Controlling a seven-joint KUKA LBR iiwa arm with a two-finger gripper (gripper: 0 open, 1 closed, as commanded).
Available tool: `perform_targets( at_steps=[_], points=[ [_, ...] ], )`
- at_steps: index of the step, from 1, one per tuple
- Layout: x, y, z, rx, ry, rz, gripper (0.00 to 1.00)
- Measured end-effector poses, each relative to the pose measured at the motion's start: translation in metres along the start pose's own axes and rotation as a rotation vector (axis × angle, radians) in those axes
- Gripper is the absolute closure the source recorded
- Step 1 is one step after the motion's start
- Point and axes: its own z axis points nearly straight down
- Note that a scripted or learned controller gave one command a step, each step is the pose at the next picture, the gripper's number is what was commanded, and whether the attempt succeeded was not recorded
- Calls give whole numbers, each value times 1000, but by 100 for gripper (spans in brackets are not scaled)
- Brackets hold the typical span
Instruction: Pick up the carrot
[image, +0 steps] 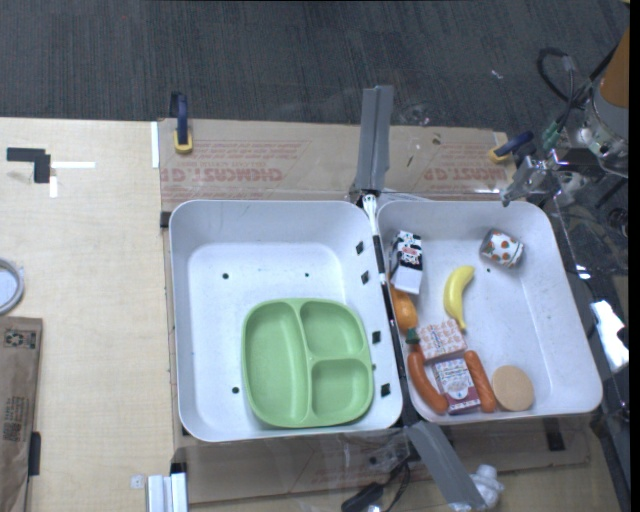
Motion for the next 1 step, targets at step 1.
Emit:
perform_targets(
  at_steps=[1],
  points=[
    [13, -20, 165, -1, -1, 284, 0]
  ],
)
